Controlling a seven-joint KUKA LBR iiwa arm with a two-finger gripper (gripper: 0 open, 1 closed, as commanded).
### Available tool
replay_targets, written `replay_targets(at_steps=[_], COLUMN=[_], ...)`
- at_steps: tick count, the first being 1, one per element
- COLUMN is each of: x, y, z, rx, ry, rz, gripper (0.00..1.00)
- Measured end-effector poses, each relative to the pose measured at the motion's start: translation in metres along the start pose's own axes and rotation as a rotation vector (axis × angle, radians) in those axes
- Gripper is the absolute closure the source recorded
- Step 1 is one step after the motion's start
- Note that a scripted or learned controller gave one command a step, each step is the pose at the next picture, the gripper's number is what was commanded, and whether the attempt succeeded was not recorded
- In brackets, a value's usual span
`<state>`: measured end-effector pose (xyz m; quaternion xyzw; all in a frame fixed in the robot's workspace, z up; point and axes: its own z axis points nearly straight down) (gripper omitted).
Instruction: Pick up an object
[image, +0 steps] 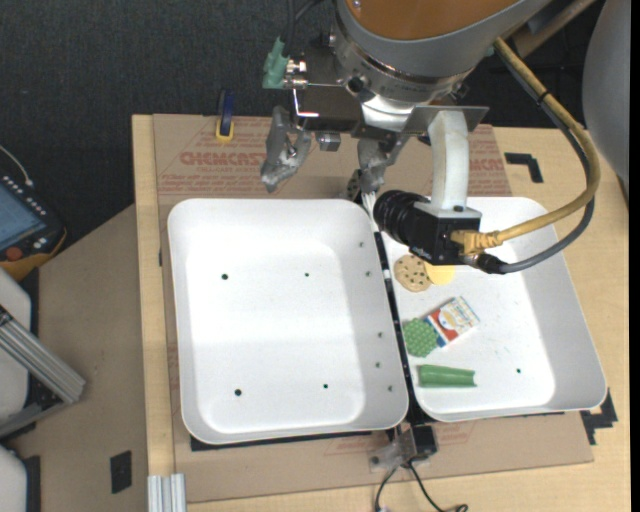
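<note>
I see the jaws (318, 165) at the upper middle of the frame, above the back rim of the two bins, with one finger (283, 158) hanging left and the other (367, 172) right; they stand spread apart with nothing between them. Above them the arm's grey wrist and orange band (430, 20) fill the top of the frame. Just below and right of the jaws sits a black camera unit (420, 225) on a white bracket, with a yellow cable (545, 215) looping off to the right.

The objects all lie in the right bin (540, 330), toward its left side: a round tan cookie-like disc (411, 271) beside something yellow (441, 273) that I cannot identify, as the black unit partly hides it. Lower down are a small red, white and blue box (453, 320), touching a green dotted piece (421, 337), and a green wedge (446, 376) near the front rim. The left bin (270, 320) sits beside it on the cardboard-covered tabletop (150, 210).
</note>
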<state>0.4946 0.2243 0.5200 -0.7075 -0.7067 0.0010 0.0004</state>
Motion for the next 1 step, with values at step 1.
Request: replay_targets(at_steps=[1], x=[0.0], y=[0.0], z=[0.0], rx=[0.0], ry=[0.0], rz=[0.0], gripper=[0.0])
